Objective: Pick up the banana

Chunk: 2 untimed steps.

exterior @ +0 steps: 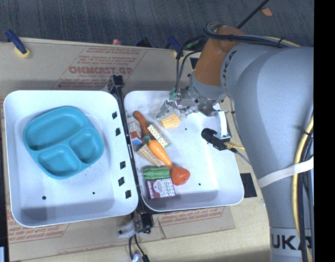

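Grey arm (265, 119) bulks largest at the right of the frame, its gripper (176, 105) low over the upper part of the right bin (233, 185). Whether the gripper is apart or together I cannot tell. A pale yellow piece, probably the banana (170, 121), lies just below the gripper in the frame, perhaps touching it. A good pick likely means centring over that piece, clear of the sausage (140, 117) to its left, before closing
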Each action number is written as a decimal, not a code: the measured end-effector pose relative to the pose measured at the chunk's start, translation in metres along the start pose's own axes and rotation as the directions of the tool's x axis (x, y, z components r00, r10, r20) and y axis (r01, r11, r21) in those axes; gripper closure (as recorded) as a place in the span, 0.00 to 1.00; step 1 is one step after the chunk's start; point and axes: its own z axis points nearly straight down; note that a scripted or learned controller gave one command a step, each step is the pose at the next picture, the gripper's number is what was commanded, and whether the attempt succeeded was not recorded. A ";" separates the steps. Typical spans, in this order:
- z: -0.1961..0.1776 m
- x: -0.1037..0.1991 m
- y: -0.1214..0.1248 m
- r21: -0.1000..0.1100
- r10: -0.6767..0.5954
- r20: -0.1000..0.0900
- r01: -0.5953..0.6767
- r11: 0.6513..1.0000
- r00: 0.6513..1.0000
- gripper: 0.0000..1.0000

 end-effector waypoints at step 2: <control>-0.089 0.138 -0.084 -0.001 0.197 -0.001 -0.197 0.980 0.980 1.00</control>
